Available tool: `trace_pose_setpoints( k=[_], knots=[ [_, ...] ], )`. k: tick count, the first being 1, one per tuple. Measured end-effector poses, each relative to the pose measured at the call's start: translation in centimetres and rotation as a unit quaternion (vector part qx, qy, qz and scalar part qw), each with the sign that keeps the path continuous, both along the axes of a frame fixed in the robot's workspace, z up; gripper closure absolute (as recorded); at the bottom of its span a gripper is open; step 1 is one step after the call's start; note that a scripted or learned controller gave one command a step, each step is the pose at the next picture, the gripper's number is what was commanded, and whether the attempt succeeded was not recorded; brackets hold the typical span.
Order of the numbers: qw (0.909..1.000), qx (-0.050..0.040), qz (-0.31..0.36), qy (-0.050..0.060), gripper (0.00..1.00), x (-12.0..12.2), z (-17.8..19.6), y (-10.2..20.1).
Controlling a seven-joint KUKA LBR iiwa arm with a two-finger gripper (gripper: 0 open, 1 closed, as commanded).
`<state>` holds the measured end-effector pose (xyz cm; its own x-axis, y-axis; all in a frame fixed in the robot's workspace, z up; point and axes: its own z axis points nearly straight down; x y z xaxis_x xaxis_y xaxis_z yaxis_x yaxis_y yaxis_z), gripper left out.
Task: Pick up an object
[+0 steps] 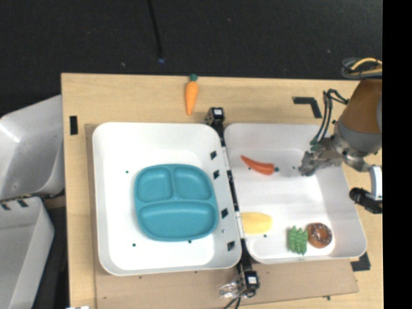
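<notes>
In the right bin [335,192] lie a red chili pepper [258,165], a yellow lemon-like piece [256,222], a green bumpy piece [297,239] and a brown glazed doughnut [318,235]. My gripper [309,164] hangs low over the upper middle of that bin, a short way right of the chili pepper. Nothing shows between its tips. The arm with its orange band [364,105] comes in from the right.
The left bin [109,172] holds a blue divided plate [175,201]. An orange carrot [191,94] lies on the wooden bench behind the bins. Black clips [215,115] sit along the seam between the bins.
</notes>
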<state>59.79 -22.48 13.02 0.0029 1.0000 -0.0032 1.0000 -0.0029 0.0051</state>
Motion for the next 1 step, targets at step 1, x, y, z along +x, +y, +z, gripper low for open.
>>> trace_pose_setpoints(
  k=[1],
  knots=[
    [1.0,0.0006,0.003,0.0,1.0,0.28,4.38,-0.2]
  ],
)
